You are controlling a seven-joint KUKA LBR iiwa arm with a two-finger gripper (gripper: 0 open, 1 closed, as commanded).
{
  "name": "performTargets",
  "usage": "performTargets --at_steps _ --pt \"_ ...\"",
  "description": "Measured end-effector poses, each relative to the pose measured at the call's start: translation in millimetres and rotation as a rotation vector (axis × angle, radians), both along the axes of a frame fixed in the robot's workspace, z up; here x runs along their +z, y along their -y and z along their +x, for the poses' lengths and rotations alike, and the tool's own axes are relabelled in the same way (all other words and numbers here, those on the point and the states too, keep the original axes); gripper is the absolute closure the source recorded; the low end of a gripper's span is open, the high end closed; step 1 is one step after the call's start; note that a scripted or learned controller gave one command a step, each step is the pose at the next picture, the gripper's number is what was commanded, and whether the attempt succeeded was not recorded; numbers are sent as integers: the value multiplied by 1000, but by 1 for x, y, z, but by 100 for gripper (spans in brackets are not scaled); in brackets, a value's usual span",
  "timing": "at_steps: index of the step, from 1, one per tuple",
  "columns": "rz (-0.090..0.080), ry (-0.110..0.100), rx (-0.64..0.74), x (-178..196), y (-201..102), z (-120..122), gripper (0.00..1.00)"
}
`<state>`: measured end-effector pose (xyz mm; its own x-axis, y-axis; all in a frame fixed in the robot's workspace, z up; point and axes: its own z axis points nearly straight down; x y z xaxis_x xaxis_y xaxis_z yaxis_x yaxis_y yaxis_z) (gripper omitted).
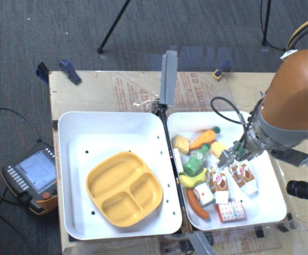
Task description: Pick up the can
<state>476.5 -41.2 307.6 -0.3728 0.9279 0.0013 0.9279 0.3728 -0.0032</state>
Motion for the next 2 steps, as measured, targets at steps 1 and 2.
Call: performTargets --at_steps 1,2 --pt "1 0 119 -31 17 28 100" --pt "2 2 424 -27 57 0 100"
